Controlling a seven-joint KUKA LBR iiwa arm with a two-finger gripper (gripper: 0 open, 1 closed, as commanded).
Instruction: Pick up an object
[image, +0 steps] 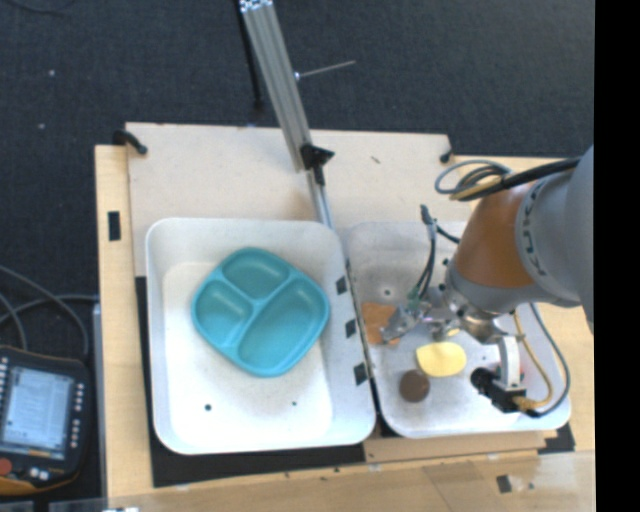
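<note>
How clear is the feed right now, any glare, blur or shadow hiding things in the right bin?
Camera view: soft overall, fine detail smeared; the gripper is a blurry tangle, so its state is unreadable. White bins look bright but not blown out. The arm covers the right bin's upper part; the yellow piece and brown piece stay distinguishable.

You are looking at a robotics lab test cell: a plywood bench (250, 170) on dark carpet (100, 70), an aluminium camera mast (283, 85) rising from the bench's far edge, and a teach pendant (35, 405) with cables lying off its left edge.
</note>
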